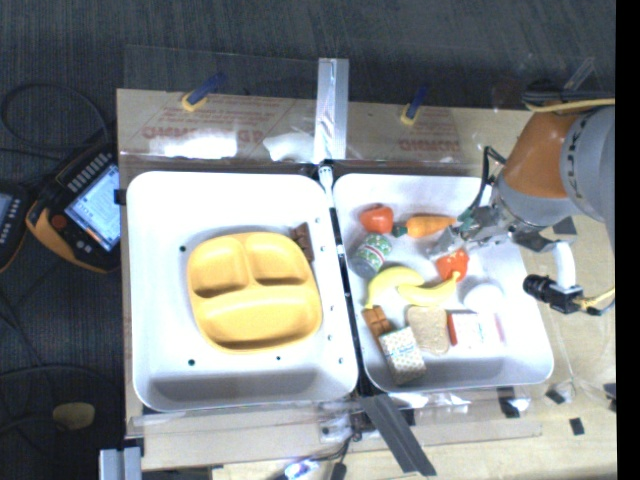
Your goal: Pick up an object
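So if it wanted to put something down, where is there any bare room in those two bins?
Left bin: a bare white margin rings the yellow tray, widest at its left and front. Right bin: crowded, the banana, carrot and boxes packed together; a bare strip lies along its right wall.

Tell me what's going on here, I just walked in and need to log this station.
A grey robot arm reaches in from the right over the right bin, which holds toy food: a banana, a carrot, a tomato and some small boxes. Its end effector is low in the bin, beside the carrot's tip and just above a small red piece. Nothing can be seen in its grasp. The left bin holds a yellow divided tray.
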Tool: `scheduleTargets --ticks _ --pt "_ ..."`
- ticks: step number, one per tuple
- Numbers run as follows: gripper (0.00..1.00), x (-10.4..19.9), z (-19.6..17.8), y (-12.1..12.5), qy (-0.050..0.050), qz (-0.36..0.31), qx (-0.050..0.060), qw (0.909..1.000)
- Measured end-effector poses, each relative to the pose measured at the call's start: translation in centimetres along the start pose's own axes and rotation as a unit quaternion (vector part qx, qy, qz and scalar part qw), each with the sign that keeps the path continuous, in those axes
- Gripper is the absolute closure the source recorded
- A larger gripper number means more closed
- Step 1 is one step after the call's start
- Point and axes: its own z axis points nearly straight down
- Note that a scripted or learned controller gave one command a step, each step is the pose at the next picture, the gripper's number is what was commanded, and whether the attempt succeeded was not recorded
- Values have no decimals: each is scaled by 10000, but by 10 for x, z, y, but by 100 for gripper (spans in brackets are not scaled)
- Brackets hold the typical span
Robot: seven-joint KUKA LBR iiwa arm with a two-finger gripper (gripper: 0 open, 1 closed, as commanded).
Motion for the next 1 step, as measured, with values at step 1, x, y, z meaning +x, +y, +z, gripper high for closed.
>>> scheduleTargets --ticks 1 --pt "100 50 -79 -6 17 741 68 9972"
